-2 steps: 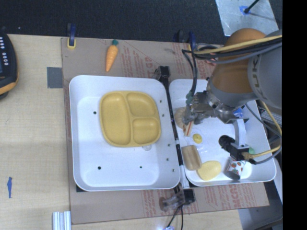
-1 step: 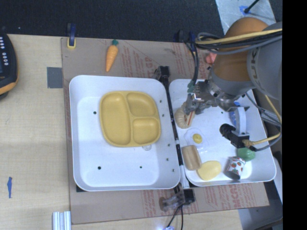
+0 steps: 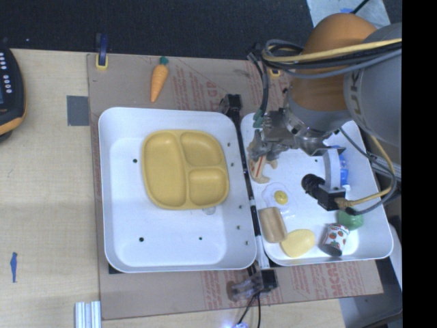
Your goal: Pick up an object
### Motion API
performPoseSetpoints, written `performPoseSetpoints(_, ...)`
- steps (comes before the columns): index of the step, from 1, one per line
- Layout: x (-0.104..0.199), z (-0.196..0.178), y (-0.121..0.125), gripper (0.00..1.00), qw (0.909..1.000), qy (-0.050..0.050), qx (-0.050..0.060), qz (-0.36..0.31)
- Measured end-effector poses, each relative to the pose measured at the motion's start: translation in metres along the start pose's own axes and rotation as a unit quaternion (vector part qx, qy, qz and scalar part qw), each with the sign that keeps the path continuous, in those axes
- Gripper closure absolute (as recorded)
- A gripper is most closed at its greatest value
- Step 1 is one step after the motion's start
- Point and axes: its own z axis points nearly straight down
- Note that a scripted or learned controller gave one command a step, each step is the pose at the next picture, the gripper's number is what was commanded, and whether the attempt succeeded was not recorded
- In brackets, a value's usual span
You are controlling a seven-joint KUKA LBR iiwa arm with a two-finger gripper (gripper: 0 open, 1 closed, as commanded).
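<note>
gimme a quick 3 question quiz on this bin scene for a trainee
1. True or false: the yellow three-compartment plastic tray lies in the right white bin.
2. Which item lies outside both bins? A) the orange toy carrot B) the fried egg toy C) the pale yellow lemon-shaped toy
3. Fill in: the gripper is over the ____ bin.

Key: 1 false, it lies in the left white bin; 2 A; 3 right.

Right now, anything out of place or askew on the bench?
One thing: a toy carrot lies on the brown board behind the left bin, outside both bins. The yellow divided plate sits slightly rotated in that bin. Items in the right bin look merely jumbled.
</note>
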Motion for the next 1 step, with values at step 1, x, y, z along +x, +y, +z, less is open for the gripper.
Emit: performPoseSetpoints(1,0.0209,0.0306,-0.0468,1.00,1.0000,0.000,0.006,0.000)
